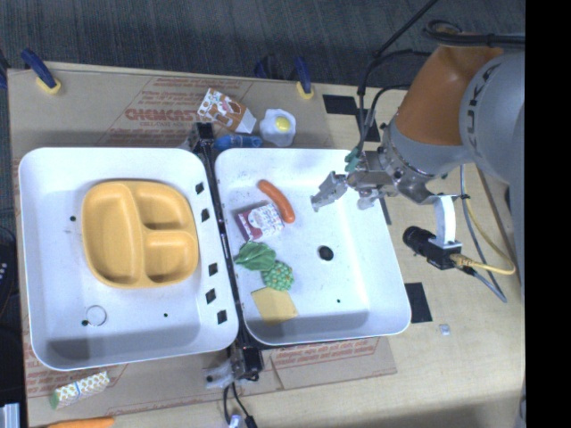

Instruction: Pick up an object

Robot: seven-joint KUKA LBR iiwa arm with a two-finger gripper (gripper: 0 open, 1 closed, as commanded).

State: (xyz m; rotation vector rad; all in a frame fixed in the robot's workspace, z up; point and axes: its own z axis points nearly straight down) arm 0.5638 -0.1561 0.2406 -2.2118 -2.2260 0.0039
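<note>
The left bin [45, 239] holds a yellow divided tray [138, 232], while the right bin [379, 275] carries, from its left wall rightward, a red packet [259, 221], a green leafy piece [256, 257], a green bumpy item [278, 277], a yellow slice [273, 304] and an orange sausage [277, 201]. The pincer [332, 191] hovers over the right bin's upper right part, to the right of the sausage, holding nothing; how far it is spread I cannot tell. I judge this the approach step: next it needs to line up over one item, likely the nearby sausage, and descend.
</note>
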